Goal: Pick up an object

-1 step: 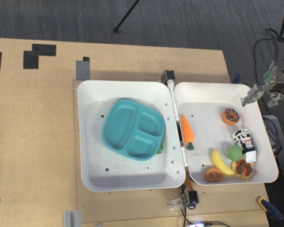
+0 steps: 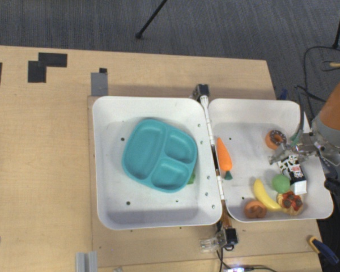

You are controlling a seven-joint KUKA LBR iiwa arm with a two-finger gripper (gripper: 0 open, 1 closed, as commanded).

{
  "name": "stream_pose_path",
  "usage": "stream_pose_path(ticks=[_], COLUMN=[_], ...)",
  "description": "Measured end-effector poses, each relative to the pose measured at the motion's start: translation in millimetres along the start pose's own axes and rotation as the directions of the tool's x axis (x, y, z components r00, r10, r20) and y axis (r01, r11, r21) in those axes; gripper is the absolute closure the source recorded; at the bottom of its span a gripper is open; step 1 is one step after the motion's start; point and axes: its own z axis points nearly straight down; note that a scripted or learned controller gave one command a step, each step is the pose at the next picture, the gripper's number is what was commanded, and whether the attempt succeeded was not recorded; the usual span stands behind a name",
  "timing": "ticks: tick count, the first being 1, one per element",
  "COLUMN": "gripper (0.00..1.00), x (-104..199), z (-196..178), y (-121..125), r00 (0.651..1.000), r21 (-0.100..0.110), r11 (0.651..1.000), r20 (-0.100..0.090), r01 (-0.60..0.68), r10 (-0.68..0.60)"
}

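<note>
A: Where are we seeing the end effector [image 2: 287, 156]?

B: It is hovering in the right bin [image 2: 243, 130], just above a black-and-white printed item [image 2: 293, 168]; we cannot tell its finger state or read the print.

A: Around it?

B: A green ball [image 2: 281, 183], curved yellow banana [image 2: 264, 194] and orange carrot [image 2: 224, 156] are lying nearby; a smooth teal divided plate [image 2: 160, 154] is sitting in the left bin [image 2: 105, 169].
</note>
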Motion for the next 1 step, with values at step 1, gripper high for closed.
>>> stream_pose_path(ticks=[1], gripper=[0.00], x=[-2.6], z=[32.3], y=[27.2], r00=[0.961], r21=[-0.007], r11=[0.961], r20=[0.005], r01=[0.278], r10=[-0.278])
